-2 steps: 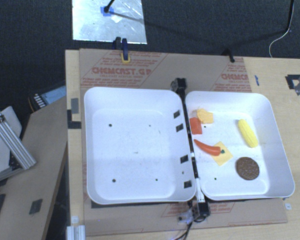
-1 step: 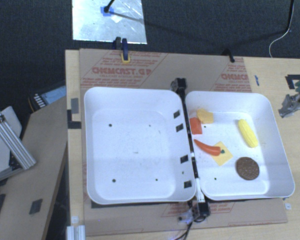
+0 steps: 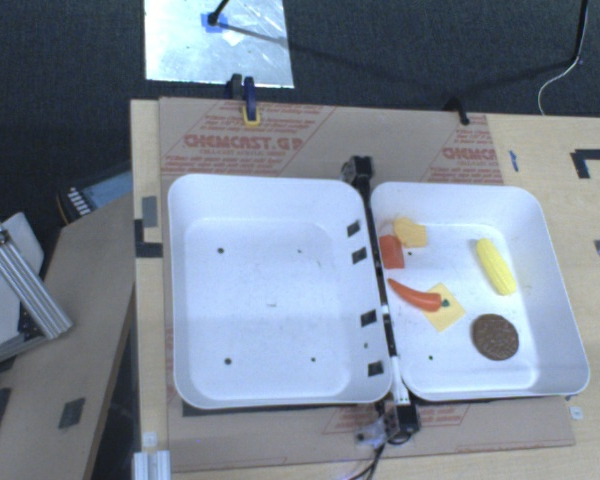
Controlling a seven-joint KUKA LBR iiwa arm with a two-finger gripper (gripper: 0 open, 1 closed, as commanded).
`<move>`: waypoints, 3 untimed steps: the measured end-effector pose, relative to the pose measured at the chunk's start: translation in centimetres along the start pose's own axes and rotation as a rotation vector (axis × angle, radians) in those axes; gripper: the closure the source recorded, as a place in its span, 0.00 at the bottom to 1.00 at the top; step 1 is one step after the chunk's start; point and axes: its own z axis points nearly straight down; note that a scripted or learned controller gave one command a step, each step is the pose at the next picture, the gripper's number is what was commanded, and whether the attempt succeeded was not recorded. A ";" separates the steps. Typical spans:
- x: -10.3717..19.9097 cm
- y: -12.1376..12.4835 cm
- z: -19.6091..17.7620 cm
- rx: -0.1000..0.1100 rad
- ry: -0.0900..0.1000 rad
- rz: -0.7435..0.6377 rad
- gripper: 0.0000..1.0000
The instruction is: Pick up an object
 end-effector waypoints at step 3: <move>0.2 0.0 21.1 0.008 0.003 -0.001 1.00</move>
